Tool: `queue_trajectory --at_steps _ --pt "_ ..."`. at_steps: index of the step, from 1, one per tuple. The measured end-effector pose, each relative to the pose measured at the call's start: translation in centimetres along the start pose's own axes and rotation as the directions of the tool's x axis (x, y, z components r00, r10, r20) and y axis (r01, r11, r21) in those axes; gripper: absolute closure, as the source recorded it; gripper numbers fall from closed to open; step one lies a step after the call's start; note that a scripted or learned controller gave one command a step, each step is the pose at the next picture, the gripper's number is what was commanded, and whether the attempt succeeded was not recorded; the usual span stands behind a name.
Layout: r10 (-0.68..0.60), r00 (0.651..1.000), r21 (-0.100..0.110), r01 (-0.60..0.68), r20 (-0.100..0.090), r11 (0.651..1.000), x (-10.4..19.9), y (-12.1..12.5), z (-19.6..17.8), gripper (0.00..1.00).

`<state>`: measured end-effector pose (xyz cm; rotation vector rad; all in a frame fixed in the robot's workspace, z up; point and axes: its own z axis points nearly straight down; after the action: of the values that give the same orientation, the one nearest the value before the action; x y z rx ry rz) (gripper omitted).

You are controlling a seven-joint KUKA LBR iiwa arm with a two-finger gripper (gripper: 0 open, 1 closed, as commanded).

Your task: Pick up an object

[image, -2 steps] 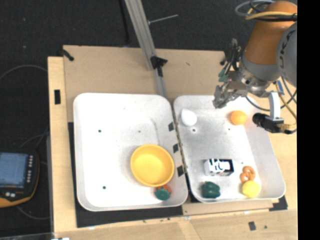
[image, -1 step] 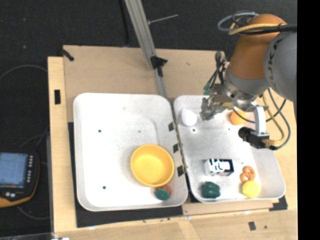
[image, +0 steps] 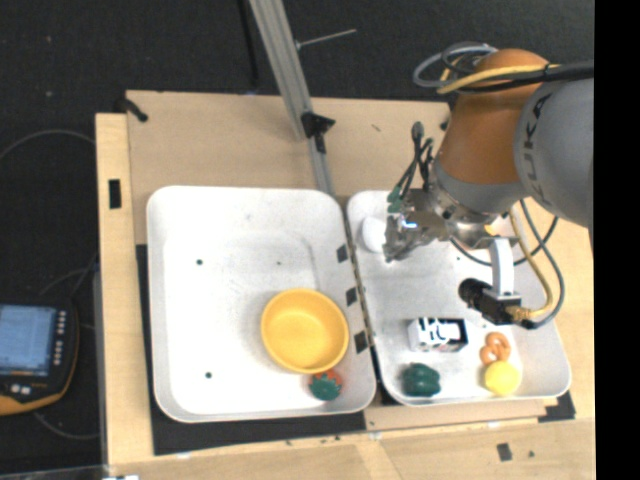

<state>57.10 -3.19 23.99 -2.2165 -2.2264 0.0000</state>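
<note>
The tool (image: 398, 240) hangs at the end of the grey arm with the orange band (image: 490, 143), low over the far left corner of the right shallow white bin (image: 400, 303). Whether it is spread or pressed together I cannot tell, because the wrist covers it from above.

Just beside the tool, on its left in the view, lies a small white rounded object (image: 371, 233), close to the bin wall. I cannot tell if the tool touches it, and nothing can be seen held by the tool.

Below the tool in the view, well apart from it, lies a small white box with black and blue print (image: 438, 334). Further from the tool in that direction is a dark green lumpy object (image: 420, 379). Below and to the right of the tool, near the bin's corner, an orange object (image: 493, 348) lies just above a yellow round object (image: 501, 376).

Below and to the left of the tool, in the left shallow white bin (image: 240, 238), stands a yellow plastic bowl (image: 305, 330), open side up. Still further from the tool, a small green and red object (image: 326, 385) lies against the bowl's rim.

Both bins rest on the pale wooden counter (image: 220, 138).
</note>
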Motion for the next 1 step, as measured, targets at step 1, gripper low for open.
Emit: queue_trajectory --at_steps 1 --pt "-0.004 1.000 0.000 0.004 -0.003 1.000 5.04 -2.67 -1.02 1.00"
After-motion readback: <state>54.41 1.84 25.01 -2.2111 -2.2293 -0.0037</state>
